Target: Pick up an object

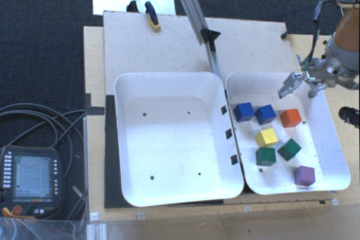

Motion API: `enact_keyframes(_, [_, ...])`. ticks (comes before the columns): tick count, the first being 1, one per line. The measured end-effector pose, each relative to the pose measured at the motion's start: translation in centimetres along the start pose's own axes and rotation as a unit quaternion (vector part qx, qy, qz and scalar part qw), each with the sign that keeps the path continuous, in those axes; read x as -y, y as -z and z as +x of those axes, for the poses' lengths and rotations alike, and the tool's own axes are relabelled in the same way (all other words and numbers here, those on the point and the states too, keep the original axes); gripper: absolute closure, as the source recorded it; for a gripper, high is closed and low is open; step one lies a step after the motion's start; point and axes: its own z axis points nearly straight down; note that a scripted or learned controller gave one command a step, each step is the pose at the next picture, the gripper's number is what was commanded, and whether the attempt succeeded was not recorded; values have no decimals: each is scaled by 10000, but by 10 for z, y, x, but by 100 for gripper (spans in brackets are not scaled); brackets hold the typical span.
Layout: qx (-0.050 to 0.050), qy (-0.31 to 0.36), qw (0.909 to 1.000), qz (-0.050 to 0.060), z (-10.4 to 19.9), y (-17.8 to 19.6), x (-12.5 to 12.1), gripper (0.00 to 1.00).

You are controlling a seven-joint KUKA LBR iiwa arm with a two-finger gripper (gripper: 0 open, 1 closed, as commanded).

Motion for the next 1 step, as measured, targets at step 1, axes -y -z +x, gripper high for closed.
enact_keyframes(1, [5, 2, 10000, -22, 0, 3, -1, 0])
